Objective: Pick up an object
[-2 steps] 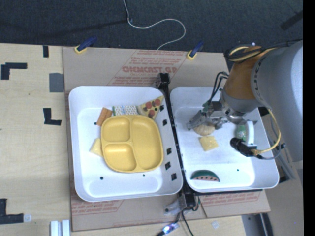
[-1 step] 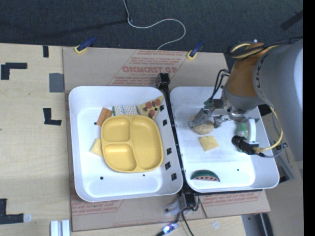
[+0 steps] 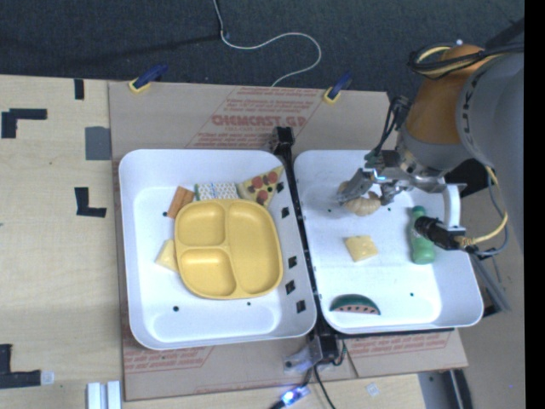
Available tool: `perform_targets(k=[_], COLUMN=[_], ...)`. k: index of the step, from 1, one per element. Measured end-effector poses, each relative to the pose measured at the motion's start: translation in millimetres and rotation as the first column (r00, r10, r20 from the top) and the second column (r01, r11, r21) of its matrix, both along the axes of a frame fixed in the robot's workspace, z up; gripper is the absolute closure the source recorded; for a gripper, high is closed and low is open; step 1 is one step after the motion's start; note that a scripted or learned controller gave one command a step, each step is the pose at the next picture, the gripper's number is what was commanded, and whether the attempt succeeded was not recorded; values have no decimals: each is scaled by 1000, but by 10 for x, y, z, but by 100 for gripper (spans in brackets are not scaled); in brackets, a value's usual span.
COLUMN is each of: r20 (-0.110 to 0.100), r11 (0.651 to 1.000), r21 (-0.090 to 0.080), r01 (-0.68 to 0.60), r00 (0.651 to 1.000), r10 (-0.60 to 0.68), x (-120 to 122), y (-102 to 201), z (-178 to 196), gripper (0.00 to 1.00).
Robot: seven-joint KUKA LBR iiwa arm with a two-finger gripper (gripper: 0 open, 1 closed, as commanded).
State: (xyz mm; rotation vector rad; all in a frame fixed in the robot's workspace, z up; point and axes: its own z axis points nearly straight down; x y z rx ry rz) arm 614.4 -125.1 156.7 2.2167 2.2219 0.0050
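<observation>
Yellow divided plate [image 3: 228, 248] hides most of the food pieces under it, left bin. Beige lump [image 3: 366, 204] partly under gripper [image 3: 364, 187]; finger state unclear.

A pale tan lump [image 3: 366, 204] lies in the right bin [image 3: 443, 301].

The grey arm [image 3: 490, 109] reaches in from the right, its orange band [image 3: 434, 100] above the wrist. The wrist angles down and leftward, and the gripper [image 3: 362, 190] hangs low at its end.
</observation>
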Motion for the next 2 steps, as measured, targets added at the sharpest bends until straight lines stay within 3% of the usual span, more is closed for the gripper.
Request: perform_targets(k=[2], r20=[-3], r11=[1000], r21=[0], r01=[0], r00=[1000], r10=[0], x=[3], y=[-15], z=[690], gripper=[100])
